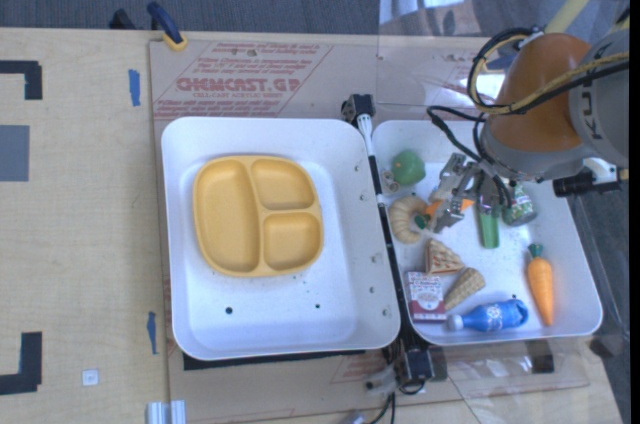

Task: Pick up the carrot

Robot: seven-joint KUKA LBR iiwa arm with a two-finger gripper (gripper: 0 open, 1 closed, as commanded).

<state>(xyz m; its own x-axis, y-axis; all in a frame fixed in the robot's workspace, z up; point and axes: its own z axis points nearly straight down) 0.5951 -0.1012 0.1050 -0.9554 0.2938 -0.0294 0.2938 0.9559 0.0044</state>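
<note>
Metal two-finger claw point(450, 202) low in the right white bin point(585, 312), open or shut hard to tell. Orange toy carrot with green top point(540, 284) flat near the right wall, apart, likely waiting for grabbing.

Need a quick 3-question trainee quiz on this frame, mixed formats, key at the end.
1. True or false: the carrot lies in the right bin.
2. What sits in the left bin? A) a yellow divided plate B) a blue bottle C) a green ball
3. Fill in: the blue bottle lies along the right bin's ____ edge, below the carrot in the picture.

Key
1. True; it lies near that bin's right wall, apart from the gripper.
2. A; the yellow divided plate.
3. Near (bottom) edge.
</note>
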